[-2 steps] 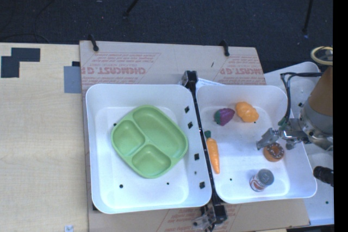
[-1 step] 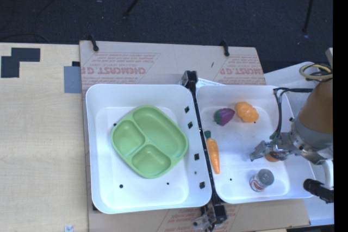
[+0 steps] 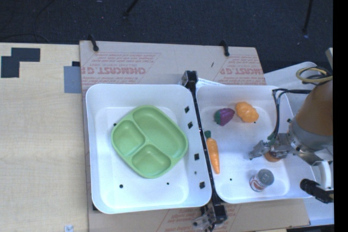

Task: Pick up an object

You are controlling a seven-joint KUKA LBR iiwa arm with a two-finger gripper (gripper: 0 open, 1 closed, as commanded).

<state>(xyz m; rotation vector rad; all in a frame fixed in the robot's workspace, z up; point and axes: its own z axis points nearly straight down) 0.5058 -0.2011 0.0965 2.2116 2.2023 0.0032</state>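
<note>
Down in the right bin [image 3: 283, 98] the gripper [image 3: 270, 151] sits low over a small orange thing [image 3: 272, 157], but from here I cannot tell whether it has hold of it. Just below stands a small can [image 3: 261, 180]; a carrot [image 3: 212, 154] lies along the divider, with a purple vegetable [image 3: 223, 116] and an orange pepper [image 3: 247, 112] farther back. The left bin [image 3: 100, 171] holds a green divided plate [image 3: 149, 140].

Green plate [image 3: 149, 141], orange carrot [image 3: 213, 155], purple eggplant [image 3: 223, 116], white bins [image 3: 103, 171]
</note>
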